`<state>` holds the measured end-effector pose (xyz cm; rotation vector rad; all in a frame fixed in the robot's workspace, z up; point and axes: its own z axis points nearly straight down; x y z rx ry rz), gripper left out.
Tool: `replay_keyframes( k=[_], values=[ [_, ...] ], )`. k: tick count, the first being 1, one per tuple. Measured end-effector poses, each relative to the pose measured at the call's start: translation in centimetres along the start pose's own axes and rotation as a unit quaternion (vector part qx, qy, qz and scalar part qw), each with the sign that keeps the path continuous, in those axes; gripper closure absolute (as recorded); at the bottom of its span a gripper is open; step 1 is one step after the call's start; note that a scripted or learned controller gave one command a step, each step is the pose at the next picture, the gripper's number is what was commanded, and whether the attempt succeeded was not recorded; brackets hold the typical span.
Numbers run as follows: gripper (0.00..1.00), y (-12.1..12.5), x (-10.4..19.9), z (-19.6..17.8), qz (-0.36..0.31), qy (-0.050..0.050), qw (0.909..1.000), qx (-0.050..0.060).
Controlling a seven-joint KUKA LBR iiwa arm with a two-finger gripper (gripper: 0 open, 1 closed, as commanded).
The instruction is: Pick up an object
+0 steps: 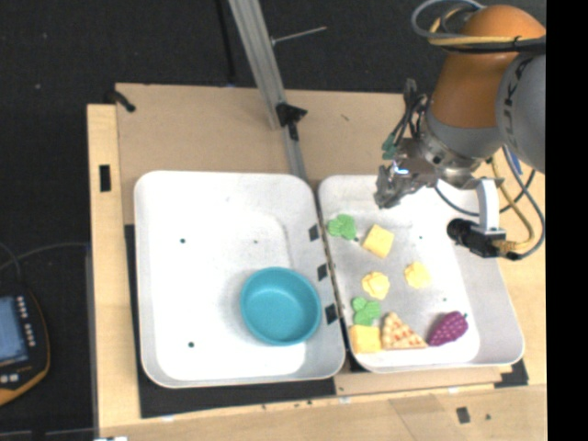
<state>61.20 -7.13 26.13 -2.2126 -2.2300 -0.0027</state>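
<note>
A tan table (211,127) is standing against a dark floor and carrying two shallow white bins side by side, with a slanted metal pole (262,62) rising behind them.

Progress: the pick appears not yet made. The end effector (393,189) is hanging over the far end of the right bin (478,283), above the white floor and apart from every item; nothing is showing beneath it as held. Whether it is set wide or narrow cannot be told at this angle.

Remaining, by judgement: descending onto one item, closing and lifting.

Contents:
- The left bin (184,219) is holding a blue bowl (279,305) near its front right.
- The right bin is holding a green piece (343,227), a yellow block (378,241), a small yellow piece (416,275), another yellow piece (375,285), a second green piece (366,310), a yellow cube (365,339), a pizza slice (401,333) and purple grapes (447,327).

The nearest candidates are the green piece and the yellow block, just in front of the end effector.
</note>
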Motion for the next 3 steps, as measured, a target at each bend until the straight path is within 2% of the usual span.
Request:
replay_keyframes(
  k=[2, 3],
  values=[
    [1.0, 1.3, 9.9, 2.7, 0.001, 0.0, 1.0, 0.003],
    [1.0, 2.1, 15.2, 1.4, 0.0, 0.0, 1.0, -0.001]
  ],
)
